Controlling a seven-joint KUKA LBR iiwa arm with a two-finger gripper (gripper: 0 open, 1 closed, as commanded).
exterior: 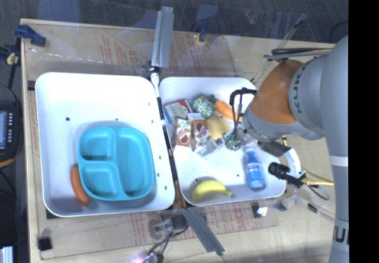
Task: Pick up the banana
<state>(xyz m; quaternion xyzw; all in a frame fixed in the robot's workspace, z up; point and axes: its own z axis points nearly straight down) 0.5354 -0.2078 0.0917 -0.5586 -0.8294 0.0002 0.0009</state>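
Observation:
The yellow banana (211, 189) lies at the front edge of the right bin (272, 192), curved and on its side. My gripper (234, 141) is low in that same bin, further back and to the right of the banana, at the edge of a pile of small items (198, 122). It is apart from the banana, and nothing shows as held. The grey arm with its orange band (277, 100) hangs over the bin's right half and hides part of it.
A small water bottle (254, 174) lies right of the banana. The pile holds snack packets, a carrot (224, 109) and a pear-like fruit (216, 127). In the left bin (53, 108) sit a blue divided tray (115, 163) and a hot dog sausage (79, 186).

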